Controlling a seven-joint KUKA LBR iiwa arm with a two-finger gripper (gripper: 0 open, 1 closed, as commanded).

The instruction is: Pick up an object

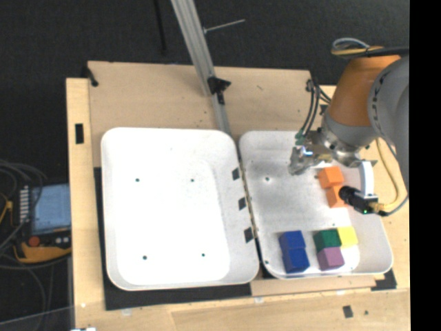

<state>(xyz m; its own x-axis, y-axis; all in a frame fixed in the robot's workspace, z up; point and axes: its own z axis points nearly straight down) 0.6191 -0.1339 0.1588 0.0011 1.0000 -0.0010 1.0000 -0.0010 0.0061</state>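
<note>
Two bins side by side on the surface [275,88]. Right bin [275,205]: four blocks [318,248] clustered along near edge; another block [331,183] at right, behind them.

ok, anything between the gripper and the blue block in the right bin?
Nothing visible. The gripper sits over the upper part of the right bin; the blue block lies near the bin's front edge, with bare white floor between them. The orange block and the green, yellow and purple blocks lie off to the right of that line.
</note>
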